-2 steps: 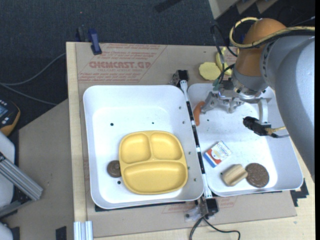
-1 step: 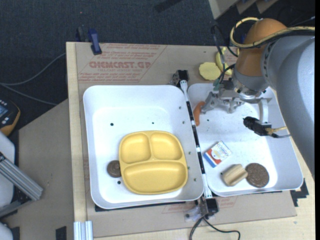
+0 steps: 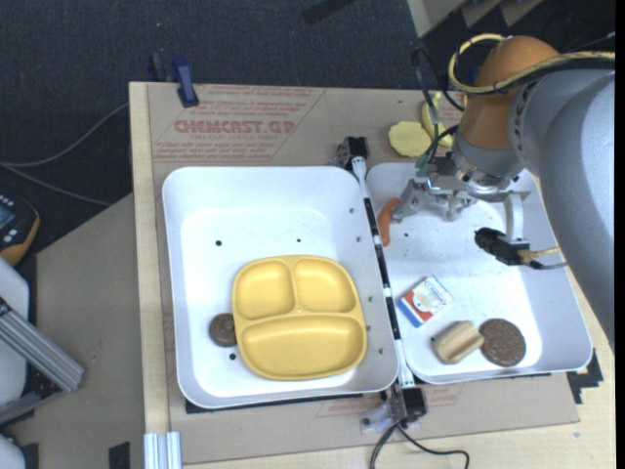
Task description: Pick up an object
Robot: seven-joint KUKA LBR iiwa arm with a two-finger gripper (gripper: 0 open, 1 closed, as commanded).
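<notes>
The grey arm reaches in from the right, its broad rounded link filling the far-right corner. An orange band sits above the wrist, with a yellow cable looping over it. Below the band the metal two-finger pincer [image 3: 451, 201] points downward, low at the far end of the right side.

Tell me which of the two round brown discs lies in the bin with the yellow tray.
The smaller brown disc, touching the yellow divided tray's left edge in the left bin. The larger disc lies in the right bin.
</notes>
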